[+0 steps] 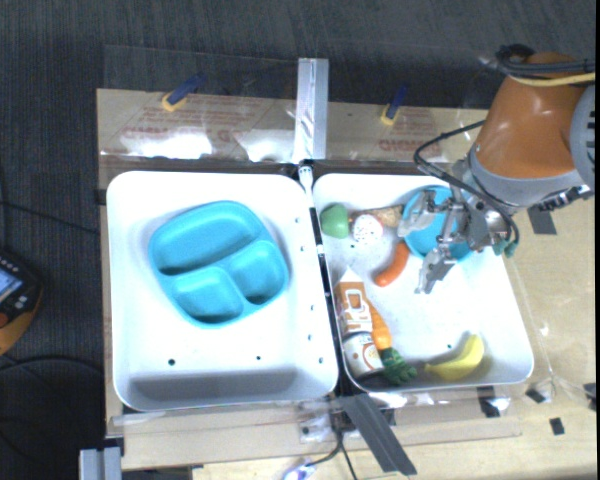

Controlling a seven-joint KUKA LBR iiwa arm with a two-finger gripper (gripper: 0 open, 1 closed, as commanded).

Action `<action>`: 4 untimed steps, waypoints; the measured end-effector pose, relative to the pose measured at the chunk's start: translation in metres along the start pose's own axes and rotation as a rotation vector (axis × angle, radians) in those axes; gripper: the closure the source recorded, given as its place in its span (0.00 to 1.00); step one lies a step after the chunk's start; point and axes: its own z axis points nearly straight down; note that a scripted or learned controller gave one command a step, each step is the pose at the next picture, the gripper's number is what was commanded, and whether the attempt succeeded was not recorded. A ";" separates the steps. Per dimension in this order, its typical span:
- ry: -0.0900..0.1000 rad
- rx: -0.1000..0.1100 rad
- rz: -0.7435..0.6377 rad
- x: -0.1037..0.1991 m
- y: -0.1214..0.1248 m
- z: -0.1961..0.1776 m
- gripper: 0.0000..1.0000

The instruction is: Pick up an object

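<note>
My gripper (438,260) hangs over the upper middle of the right bin (500,313), just below the arm's orange band. It sits above the lower edge of a blue cup-like object (418,218), with an orange carrot-shaped piece (391,266) just to its left. A green ball (334,220) and a white speckled egg (367,231) lie at the bin's upper left. Along the left wall lies an orange-and-white packet (356,318), with a small carrot with a green top (385,348) beside it. A yellow banana (457,359) rests near the front wall. Nothing shows held in the gripper.
The left bin (140,368) holds a blue divided tray (218,260). A metal divider (311,108) stands behind the seam between the bins. Bare white floor shows in the right bin's centre and right side. A handheld device (0,298) lies off the bench at far left.
</note>
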 end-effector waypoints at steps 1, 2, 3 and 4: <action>-0.007 -0.004 0.218 -0.025 -0.028 0.115 0.00; -0.020 0.000 0.274 -0.003 -0.003 0.114 0.00; -0.023 0.016 0.336 -0.004 0.005 0.112 0.00; -0.005 -0.003 0.339 -0.063 -0.050 0.116 0.00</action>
